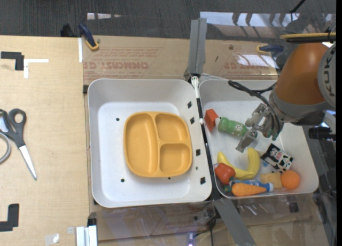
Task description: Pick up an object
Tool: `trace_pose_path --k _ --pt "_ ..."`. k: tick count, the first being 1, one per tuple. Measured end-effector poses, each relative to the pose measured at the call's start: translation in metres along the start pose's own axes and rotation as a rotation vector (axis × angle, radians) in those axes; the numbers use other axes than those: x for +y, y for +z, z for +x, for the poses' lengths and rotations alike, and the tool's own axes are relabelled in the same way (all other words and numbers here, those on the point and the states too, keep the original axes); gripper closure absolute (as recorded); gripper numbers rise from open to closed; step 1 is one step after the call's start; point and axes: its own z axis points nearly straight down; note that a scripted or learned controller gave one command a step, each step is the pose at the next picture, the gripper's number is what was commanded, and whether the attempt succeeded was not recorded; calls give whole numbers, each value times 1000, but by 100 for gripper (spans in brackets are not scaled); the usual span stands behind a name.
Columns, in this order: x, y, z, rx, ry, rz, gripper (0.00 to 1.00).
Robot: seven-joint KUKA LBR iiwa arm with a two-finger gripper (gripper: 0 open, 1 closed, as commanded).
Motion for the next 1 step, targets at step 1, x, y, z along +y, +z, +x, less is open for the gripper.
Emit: trace_pose_path --k 1 --pt "-15 21 64 -31 130 -8 0"
